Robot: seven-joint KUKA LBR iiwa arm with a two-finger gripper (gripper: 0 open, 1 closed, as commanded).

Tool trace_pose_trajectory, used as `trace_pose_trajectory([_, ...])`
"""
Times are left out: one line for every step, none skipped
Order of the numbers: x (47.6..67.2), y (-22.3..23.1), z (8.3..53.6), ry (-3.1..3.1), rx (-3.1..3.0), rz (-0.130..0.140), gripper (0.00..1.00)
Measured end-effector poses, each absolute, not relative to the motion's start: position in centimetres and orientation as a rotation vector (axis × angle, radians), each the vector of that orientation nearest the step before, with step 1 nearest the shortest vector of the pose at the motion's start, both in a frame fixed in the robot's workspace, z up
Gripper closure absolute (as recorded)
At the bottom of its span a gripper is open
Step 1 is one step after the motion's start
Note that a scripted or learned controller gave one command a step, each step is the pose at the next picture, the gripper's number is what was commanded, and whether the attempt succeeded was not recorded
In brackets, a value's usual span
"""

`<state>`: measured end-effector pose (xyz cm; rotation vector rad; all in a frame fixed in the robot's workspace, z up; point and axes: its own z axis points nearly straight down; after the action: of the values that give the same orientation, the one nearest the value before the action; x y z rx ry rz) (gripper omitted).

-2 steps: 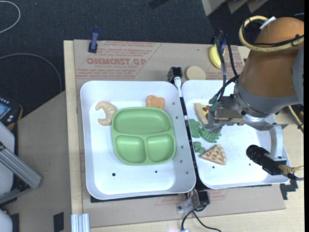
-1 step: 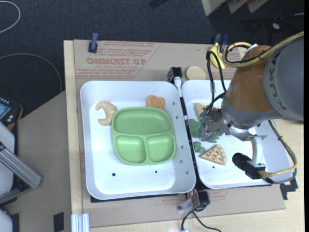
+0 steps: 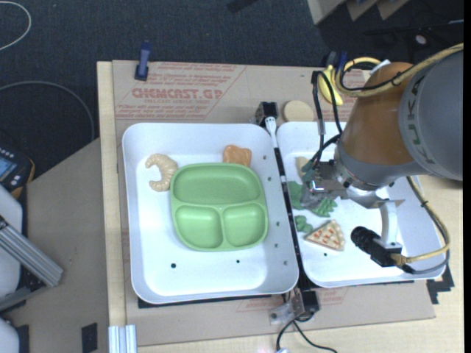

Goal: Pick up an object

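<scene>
My gripper (image 3: 318,188) is low in the right bin (image 3: 412,263), near its left wall, right over a dark green leafy toy (image 3: 318,206). A pizza slice toy (image 3: 327,236) lies just in front of the gripper. The arm's bulk hides much of the right bin behind it. In the left bin (image 3: 147,256) rests a green divided plate (image 3: 219,205), with a croissant toy (image 3: 162,170) to its left and a small orange-brown toy (image 3: 237,155) at its far edge.
The divider between the two bins (image 3: 283,190) runs close to the gripper's left. A round tan disc (image 3: 298,111) sits on the bench behind the right bin. A blue clip (image 3: 143,61) stands at the board's far left corner.
</scene>
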<state>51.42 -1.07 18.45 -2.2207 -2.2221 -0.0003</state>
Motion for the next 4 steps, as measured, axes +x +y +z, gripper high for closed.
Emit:
trace_pose_trajectory([47.9, -0.2, 31.7, -2.228, -2.223, -0.009, 1.00])
trace_pose_trajectory([47.9, -0.2, 26.6, -2.218, -2.220, 0.003, 1.00])
trace_pose_trajectory([53.8, 0.3, 18.1, -2.222, -2.219, 0.002, 1.00])
trace_pose_trajectory([47.7, 0.9, 31.6, -2.225, -2.221, -0.003, 1.00])
